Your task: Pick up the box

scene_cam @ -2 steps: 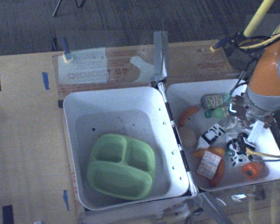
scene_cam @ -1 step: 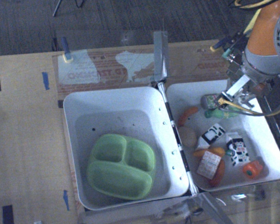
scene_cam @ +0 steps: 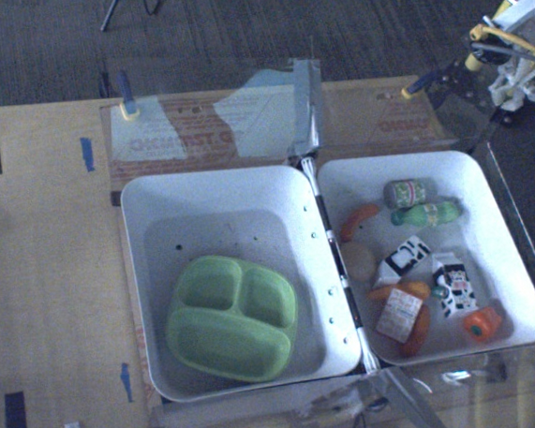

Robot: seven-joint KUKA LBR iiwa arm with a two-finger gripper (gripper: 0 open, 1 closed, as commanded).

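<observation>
Up at the top right, the gripper [scene_cam: 515, 67] sits outside both bins, its state unreadable.

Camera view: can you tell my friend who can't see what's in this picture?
Two shallow white bins sit side by side: the left bin holds a green divided plastic tray, and the right bin holds small toy groceries, including a black-and-white cow-print carton and a green bottle.

A green divided tray [scene_cam: 230, 317] lies in the left white bin [scene_cam: 150, 267], toward six o'clock. In the right bin [scene_cam: 505, 232], a green bottle [scene_cam: 426, 213] and grey can [scene_cam: 408, 191] sit at twelve o'clock, an orange toy [scene_cam: 482, 323] toward five.
</observation>
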